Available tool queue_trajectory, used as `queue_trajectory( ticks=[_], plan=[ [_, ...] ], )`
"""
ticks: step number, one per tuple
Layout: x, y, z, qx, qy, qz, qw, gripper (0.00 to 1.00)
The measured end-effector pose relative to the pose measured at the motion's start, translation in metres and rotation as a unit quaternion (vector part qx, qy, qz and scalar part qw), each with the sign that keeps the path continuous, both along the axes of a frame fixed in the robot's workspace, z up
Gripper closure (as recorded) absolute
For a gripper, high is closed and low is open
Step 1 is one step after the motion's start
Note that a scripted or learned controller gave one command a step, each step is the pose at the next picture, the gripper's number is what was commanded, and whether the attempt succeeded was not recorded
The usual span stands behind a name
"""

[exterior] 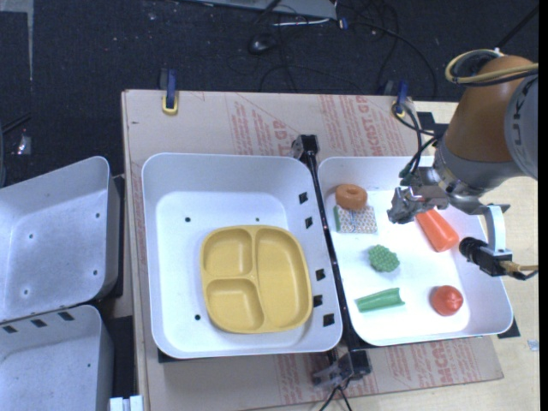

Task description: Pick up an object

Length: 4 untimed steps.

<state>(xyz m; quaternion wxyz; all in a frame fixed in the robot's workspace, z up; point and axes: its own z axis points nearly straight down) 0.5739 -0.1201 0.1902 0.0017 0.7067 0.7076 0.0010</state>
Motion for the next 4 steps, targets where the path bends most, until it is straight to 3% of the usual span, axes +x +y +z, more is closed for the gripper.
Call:
queue_trajectory(
  ticks=[1,4],
  plan=[
    [0.001,0.0,0.05,-0.0003,-0.001,0.001,1.0,1.0],
    [-0.002,0.152,0.062,0.0012,0.002,0.004,1.0,1.0]
  ],
)
